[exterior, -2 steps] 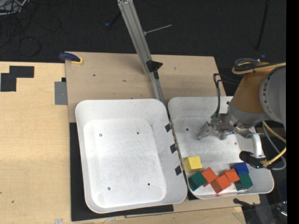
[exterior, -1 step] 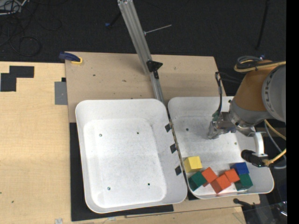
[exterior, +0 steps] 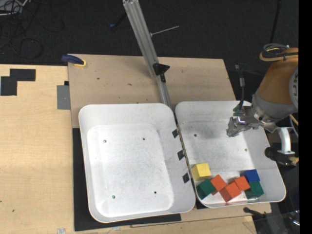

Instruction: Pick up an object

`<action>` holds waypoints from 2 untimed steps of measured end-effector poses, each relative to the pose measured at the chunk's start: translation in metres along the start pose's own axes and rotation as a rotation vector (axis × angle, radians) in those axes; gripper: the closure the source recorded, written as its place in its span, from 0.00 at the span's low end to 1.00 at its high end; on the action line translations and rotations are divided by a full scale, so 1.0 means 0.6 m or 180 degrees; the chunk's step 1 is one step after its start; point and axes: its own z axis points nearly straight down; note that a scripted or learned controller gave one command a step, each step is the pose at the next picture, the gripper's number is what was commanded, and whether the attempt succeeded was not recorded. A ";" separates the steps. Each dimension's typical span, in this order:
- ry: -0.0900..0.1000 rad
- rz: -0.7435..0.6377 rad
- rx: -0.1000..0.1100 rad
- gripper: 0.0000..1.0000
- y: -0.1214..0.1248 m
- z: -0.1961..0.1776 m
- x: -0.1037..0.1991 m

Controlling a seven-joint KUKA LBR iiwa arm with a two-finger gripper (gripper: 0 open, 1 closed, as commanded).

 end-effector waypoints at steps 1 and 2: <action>0.0000 0.0006 0.0001 1.00 -0.014 -0.082 -0.009; 0.0001 -0.0034 0.0000 1.00 -0.014 -0.155 -0.002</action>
